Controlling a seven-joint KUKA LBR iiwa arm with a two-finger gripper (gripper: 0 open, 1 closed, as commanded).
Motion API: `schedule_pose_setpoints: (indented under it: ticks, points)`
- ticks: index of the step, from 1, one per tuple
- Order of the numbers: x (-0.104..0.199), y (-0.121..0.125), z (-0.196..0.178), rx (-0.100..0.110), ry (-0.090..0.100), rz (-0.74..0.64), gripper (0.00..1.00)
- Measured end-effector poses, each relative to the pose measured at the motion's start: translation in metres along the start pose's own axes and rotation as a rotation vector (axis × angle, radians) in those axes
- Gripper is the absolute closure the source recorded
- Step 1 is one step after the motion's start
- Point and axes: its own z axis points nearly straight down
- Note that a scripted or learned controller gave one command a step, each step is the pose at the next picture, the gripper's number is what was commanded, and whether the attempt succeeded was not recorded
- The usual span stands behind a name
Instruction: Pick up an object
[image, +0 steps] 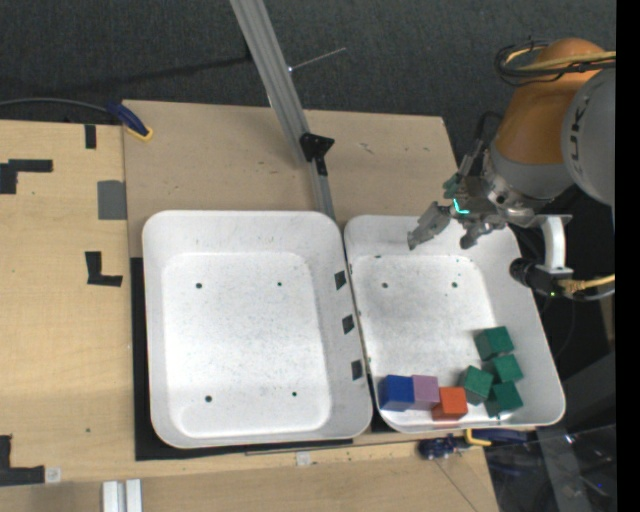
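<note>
The end effector (446, 229) hangs over the far rim of the right bin (420, 300), its two fingers spread wide with nothing between them. One finger (424, 229) points toward the bin's far left corner, the other (470, 236) sits nearer the arm. A small teal light shows at the wrist above them. The arm (550, 110) rises behind, orange band first, then grey.

All the blocks lie at the near end of the right bin, well apart from the end effector. Along the near wall stand a blue block (397, 391), a purple block (425, 389) touching it, and an orange block (451, 402) just beside the purple one. To their right, against the near right corner, green blocks (496, 368) cluster together, running from the orange block up along the right wall.

The left bin (240, 330) sits beside the right one, their rims touching. Both rest on a black mat on the wooden desk (60, 330). A grey metal bar (285, 95) slants across the desk's far side.
</note>
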Motion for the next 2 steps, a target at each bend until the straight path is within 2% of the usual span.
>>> schedule_pose_setpoints:
  ticks: [1, 2]
  points:
    - [0.000, 0.001, -0.003, -0.005, -0.001, -0.001, 0.00]
    - [0.002, 0.004, 0.041, 0.000, -0.002, 0.000, 0.00]
